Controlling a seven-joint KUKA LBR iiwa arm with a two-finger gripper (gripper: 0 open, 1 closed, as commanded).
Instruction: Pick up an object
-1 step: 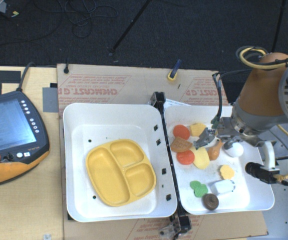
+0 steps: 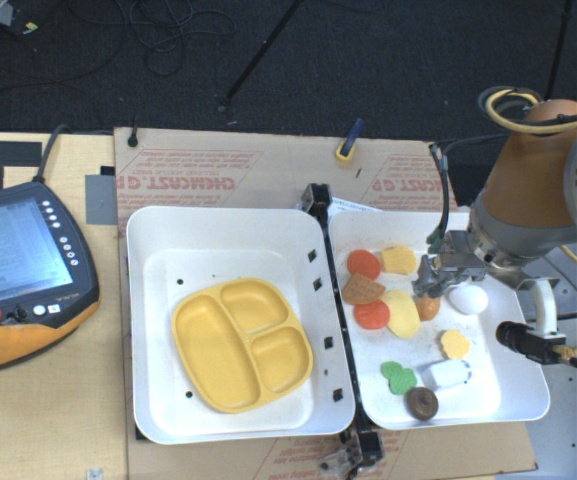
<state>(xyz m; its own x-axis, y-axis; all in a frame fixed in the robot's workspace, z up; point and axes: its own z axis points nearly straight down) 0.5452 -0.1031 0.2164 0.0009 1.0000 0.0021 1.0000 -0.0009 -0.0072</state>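
Note:
The right bin (image 2: 516,400) holds several toy foods. Among them are a red round piece (image 2: 364,264), a yellow piece (image 2: 399,260), a brown piece (image 2: 362,290), an orange-red disc (image 2: 372,315) and a pale yellow piece (image 2: 403,315). My gripper (image 2: 430,286) is lowered into this bin, directly over a small orange-brown piece (image 2: 427,308), with a white egg (image 2: 467,298) just to its right. The wrist hides how the gripper meets the orange-brown piece.
Nearer the front of the right bin lie a small yellow piece (image 2: 455,344), a green piece (image 2: 399,377), a white cylinder (image 2: 448,374) and a brown disc (image 2: 422,402). A yellow divided plate (image 2: 243,342) lies in the left bin (image 2: 153,268). A teach pendant (image 2: 23,268) rests at far left.

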